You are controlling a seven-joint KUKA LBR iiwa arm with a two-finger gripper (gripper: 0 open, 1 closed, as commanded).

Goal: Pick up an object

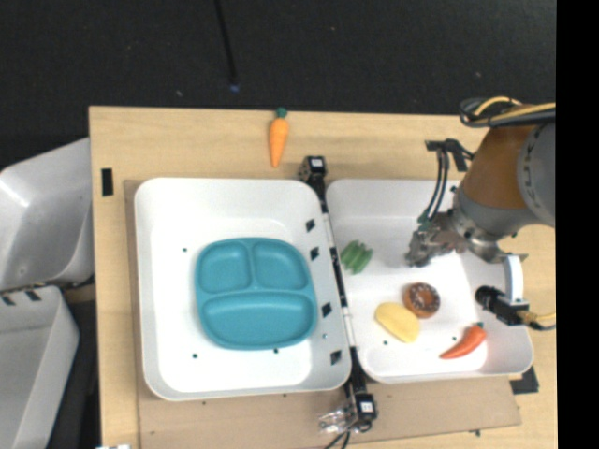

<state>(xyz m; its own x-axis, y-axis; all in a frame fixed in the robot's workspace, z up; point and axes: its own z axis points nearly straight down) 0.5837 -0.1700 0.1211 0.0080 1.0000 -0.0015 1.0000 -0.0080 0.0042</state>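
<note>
In the right bin (pixel 374 204) lie a green toy vegetable (pixel 356 256), a yellow piece (pixel 398 322), a brown doughnut-like piece (pixel 422 298) and a red-orange pepper (pixel 465 342). My gripper (pixel 423 250) hangs low in this bin, just above and behind the brown piece and to the right of the green one. Nothing shows between its fingers.
The left bin (pixel 159 251) holds a blue divided plate (pixel 255 292). An orange toy carrot (pixel 278 137) lies on the bench behind the bins. The arm with its orange band (pixel 491 171) reaches in from the right over the right bin's far edge.
</note>
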